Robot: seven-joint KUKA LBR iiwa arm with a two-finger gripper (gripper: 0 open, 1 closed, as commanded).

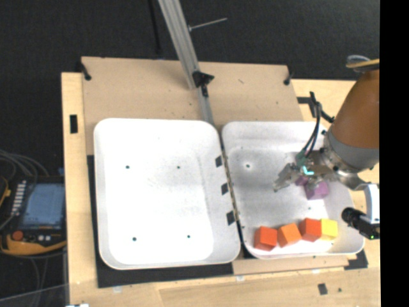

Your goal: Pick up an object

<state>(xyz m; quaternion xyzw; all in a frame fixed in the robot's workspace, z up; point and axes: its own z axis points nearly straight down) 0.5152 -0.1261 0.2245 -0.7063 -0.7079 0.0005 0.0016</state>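
1. End effector (295,174): sits low over the right bin (255,139), approx centre of it, arm (358,117) coming in from 3 o'clock. Metal linkage sticks out toward 9 o'clock. Can't tell its state: too small and cluttered w/ cables to read whether it's spread or closed. Nothing visibly pinched.

2. Purple object (317,188): just beside the end effector at its 4 o'clock, partly under the wrist hardware. Shape unclear, looks like a small block. Touching or just apart? Can't tell.

3. Further out, along the bin's 6 o'clock wall, a row of four blocks, edge to edge or nearly so: red-orange block (266,237), orange block (289,233), red block (311,229), yellow block (329,228). Row tilts up slightly toward 3 o'clock.

4. Left bin (160,130): at 9 o'clock of the right bin, the two rims touching. Both rest on the tabletop (153,85).

5. Handling (judgement): the blocks look small, rigid, light, prob. smooth-sided plastic or wood, not fragile. Flat parallel faces suit a two-finger pinch across opposite sides, mid-height.

6. Nearest candidate = purple object. It stands free of the walls, so there's clearance on both sides.

7. Risk: the row is packed and close to the wall, so there's little gap for a finger betw. neighbours; end blocks are easier. A light block may slide or tip if nudged off-centre.
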